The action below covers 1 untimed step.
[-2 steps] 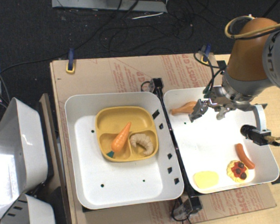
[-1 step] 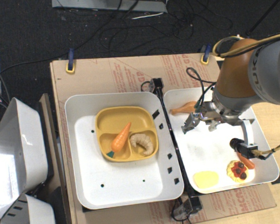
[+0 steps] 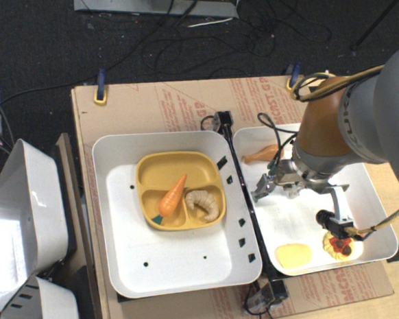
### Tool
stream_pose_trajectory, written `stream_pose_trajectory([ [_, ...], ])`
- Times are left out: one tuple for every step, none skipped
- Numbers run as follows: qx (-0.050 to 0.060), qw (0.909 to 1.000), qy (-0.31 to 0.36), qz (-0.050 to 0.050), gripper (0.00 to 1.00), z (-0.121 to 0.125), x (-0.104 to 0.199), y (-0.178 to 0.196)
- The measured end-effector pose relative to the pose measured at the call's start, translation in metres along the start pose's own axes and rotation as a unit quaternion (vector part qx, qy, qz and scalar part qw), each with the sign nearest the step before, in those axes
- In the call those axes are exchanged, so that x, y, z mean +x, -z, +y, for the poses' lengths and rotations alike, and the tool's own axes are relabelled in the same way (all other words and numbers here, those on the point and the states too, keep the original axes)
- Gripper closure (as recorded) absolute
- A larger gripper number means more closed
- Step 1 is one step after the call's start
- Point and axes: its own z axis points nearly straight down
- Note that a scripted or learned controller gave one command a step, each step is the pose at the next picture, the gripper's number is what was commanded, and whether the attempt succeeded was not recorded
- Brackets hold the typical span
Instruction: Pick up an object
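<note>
My grey arm (image 3: 361, 118) hangs over the right bin (image 3: 378, 196), gripper (image 3: 262, 188) spread open and holding nothing near its left wall, just below an orange carrot-like piece (image 3: 260, 155).

Carrot (image 3: 173, 195) and shrimp (image 3: 204, 204) in yellow tray (image 3: 149, 170), left bin (image 3: 122, 230)

Carrot (image 3: 173, 195) and shrimp (image 3: 204, 204) in plate (image 3: 149, 170), left bin (image 3: 120, 196).
</note>
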Motion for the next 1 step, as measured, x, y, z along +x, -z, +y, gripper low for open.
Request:
stream_pose_trajectory([
  [-0.003, 1.0, -0.001, 0.0, 1.0, 0.0015, -0.0001, 0.0136],
])
